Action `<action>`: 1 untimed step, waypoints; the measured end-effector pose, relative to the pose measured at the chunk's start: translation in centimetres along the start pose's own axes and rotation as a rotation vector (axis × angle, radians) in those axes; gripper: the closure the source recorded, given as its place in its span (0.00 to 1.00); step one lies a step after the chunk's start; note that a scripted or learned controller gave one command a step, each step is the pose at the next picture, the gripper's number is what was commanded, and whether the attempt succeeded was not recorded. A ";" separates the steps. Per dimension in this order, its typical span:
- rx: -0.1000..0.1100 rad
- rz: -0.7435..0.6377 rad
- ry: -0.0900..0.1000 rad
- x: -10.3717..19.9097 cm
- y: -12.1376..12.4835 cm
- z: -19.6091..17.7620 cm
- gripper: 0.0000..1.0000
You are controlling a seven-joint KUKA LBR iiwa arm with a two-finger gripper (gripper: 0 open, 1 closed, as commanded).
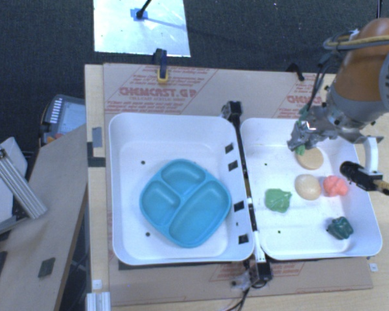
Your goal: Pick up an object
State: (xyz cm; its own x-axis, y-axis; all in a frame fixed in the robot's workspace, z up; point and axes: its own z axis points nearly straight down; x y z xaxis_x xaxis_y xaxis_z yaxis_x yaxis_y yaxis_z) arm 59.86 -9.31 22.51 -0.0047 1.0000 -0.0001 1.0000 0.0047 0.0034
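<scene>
My gripper (303,138) hangs over the back of the right bin (267,245), reaching in from the right. Just below it lies a flat tan piece (312,159), with a small green bit (301,151) at the piece's left edge, right under the gripper. Nearer the front lie a beige rounded object (307,186), a pink-orange lumpy object (336,186), a light green object (278,200) and a dark green object (340,227). All of these rest on the bin floor.
The left bin (126,135) holds a blue divided plate (185,203). A black divider with clips (240,173) runs between the bins. A black cylindrical part (355,172) juts over the right bin's right side. Cardboard (181,89) lies under the bins.
</scene>
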 end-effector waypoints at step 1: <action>0.003 -0.004 0.001 5.1 -0.8 0.9 1.00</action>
State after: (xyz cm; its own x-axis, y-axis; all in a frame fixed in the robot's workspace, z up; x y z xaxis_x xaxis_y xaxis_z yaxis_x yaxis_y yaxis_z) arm 59.07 -4.18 21.59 -0.0086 1.0000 0.0011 1.0000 0.0086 0.0002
